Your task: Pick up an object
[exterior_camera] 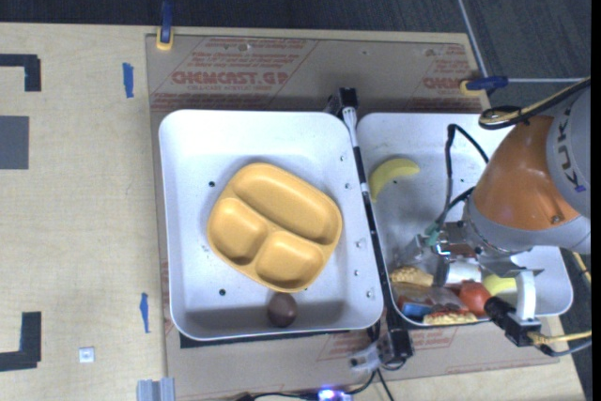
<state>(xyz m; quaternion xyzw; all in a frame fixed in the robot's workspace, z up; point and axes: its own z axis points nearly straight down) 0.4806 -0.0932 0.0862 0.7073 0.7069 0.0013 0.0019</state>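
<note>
several small toys (pixel 441 294) sit piled in the right bin's (pixel 413 141) near corner, directly under the gripper (pixel 449 251). banana (pixel 392 172) lies farther back. can't tell what the gripper's doing, wrist blocks it.

Red lettering reading "CHEMCAST GP" runs across the brown board (pixel 246 70) that lies under the two white bins on the bench, printed along its far edge above the left bin (pixel 178 202). Smaller red print repeats at the board's far right corner (pixel 445 70) and on its near edge below the left bin, too small to read. On the arm (pixel 563 155) at the right, dark letters that look like "KU" stand on the grey casing above the orange band, cut off by the frame edge.
</note>
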